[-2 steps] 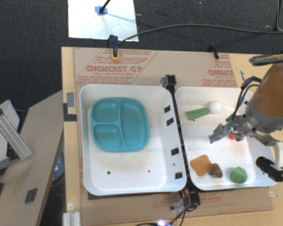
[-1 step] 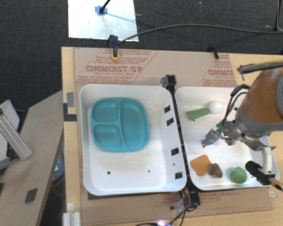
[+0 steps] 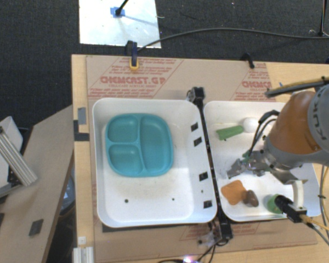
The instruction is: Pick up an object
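The right bin (image 3: 223,153) holds several small things. An orange piece (image 3: 233,192) lies near its front, with a brown lump (image 3: 251,198) touching its right side. Further right is a green round thing (image 3: 272,203), partly behind a black part of the arm. A green block (image 3: 229,131) and a white egg-shaped thing (image 3: 250,125) lie at the back. My gripper (image 3: 238,169) hangs over the middle of this bin, just above and behind the orange piece, pointing left. I see nothing held in it.
The left bin (image 3: 153,199) holds a teal divided plate (image 3: 139,145). A black divider with clips (image 3: 204,147) runs between the bins. The grey and orange arm (image 3: 301,130) covers the right bin's right half. Cables trail at the bench's front right corner.
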`<state>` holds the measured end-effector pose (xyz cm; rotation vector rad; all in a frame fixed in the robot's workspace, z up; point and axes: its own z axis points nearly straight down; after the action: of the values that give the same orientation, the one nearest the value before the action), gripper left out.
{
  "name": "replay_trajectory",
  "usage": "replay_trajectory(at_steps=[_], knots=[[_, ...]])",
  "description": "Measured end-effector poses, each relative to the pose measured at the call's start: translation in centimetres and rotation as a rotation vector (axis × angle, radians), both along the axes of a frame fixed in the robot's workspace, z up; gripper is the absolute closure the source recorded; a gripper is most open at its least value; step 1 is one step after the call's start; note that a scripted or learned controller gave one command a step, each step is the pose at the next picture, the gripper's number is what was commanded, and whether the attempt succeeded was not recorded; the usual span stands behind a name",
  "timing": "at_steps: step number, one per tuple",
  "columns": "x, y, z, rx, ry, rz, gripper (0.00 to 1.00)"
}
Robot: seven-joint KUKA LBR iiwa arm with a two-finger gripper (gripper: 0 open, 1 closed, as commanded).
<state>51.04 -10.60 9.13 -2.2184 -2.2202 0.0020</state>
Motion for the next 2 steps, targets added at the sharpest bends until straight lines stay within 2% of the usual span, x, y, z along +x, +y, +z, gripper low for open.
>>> replay_trajectory(at_steps=[1,2], knots=[[0.2,0.0,1.3,-0.001,-0.005,0.001,1.0],[0.2,1.0,6.3,-0.002,-0.009,0.004,1.0]])
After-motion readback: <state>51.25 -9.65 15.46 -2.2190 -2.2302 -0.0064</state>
